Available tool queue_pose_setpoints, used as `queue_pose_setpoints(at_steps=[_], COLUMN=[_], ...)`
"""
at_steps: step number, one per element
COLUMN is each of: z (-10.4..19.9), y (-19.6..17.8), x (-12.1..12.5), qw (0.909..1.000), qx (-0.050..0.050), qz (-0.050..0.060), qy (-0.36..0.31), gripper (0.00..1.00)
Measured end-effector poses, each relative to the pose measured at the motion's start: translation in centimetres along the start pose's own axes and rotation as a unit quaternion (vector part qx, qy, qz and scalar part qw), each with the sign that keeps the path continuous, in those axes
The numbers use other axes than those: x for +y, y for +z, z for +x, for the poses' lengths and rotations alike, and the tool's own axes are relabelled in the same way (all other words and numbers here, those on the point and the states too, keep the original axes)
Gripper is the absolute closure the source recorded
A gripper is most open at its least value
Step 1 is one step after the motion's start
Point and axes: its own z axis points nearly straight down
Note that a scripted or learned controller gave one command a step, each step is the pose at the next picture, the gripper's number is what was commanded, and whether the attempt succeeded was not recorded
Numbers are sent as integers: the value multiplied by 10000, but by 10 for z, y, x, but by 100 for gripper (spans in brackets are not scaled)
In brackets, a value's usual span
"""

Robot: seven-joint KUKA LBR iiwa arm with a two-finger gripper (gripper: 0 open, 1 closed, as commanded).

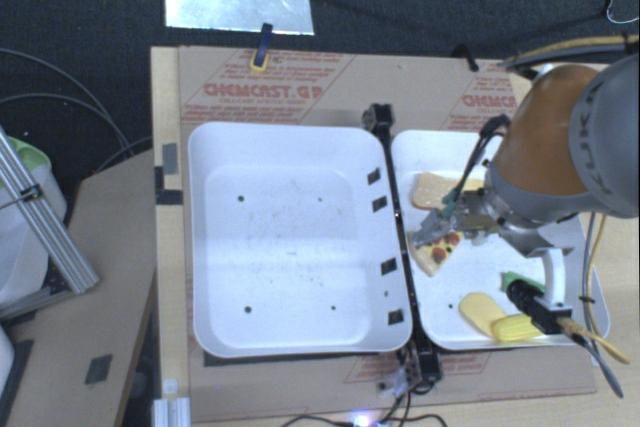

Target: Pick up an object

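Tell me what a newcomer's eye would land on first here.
The big grey arm with its orange band reaches in from the right, its end effector low over a pizza-slice toy in the right bin. Yellow toys lie near that bin's front edge, beside the wide white left bin.

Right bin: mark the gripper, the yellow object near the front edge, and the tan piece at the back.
gripper (432, 233): camera view, midway between its fingertips.
yellow object (481, 312): camera view, middle of its rounded top.
tan piece (432, 189): camera view, its exposed left part.
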Motion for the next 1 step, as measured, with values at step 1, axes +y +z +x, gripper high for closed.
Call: queue_pose_setpoints(at_steps=[1], z=[115], y=[6], x=[-14], qw=[10000], qx=[0], qz=[53], qy=[4], gripper=[0])
